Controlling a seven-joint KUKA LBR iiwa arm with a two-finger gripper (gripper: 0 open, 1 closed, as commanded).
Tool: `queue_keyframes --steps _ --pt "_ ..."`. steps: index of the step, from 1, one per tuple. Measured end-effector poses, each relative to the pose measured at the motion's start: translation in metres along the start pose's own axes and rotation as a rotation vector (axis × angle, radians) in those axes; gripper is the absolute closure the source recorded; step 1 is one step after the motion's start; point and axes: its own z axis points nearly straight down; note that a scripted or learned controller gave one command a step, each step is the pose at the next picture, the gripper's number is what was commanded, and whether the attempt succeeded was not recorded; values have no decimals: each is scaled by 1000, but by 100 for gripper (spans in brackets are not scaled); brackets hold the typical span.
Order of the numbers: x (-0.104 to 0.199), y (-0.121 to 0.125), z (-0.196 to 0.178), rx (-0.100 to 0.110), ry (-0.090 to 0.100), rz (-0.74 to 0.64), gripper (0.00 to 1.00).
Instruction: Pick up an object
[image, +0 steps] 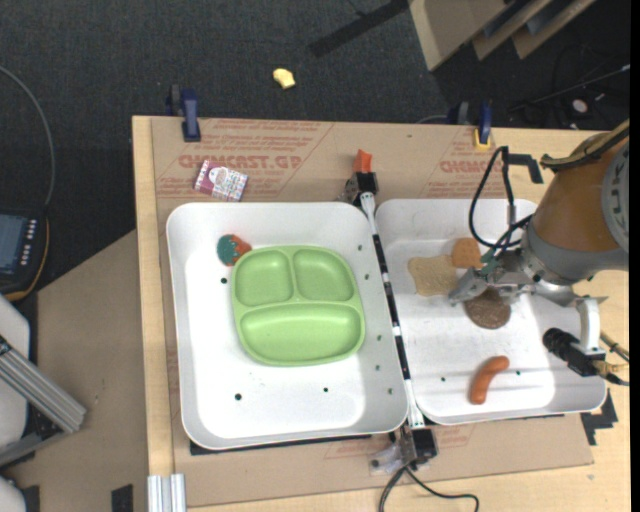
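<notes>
The right bin (440, 395) holds several food items. A flat tan slice (430, 274) lies at its upper left, with an orange-brown nugget (466, 251) just right of it. Near the front lies an orange sausage (488, 379). A brown round disc (490, 314) sits mid-bin. My gripper (488, 289) hangs over the disc's far edge, fingers spread, one grey fingertip (462, 292) pointing left toward the tan slice. It is open and nothing sits between the fingers. The arm's orange band (575, 205) covers the bin's right side.
The left bin (200, 380) carries a green divided plate (296, 304) and a small red and green item (233, 248) at its upper left. A black cable (492, 190) loops above the right bin. A small packet (221, 180) lies on the cardboard behind the left bin.
</notes>
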Motion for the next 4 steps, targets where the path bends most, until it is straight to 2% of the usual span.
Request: queue_keyframes --steps 1,2,3,4 --pt "-1 9 22 11 5 -3 0" --pt "-2 12 8 -1 2 -2 100" --pt "-2 11 9 1 3 -2 0" --pt "-16 56 24 11 7 -5 0"
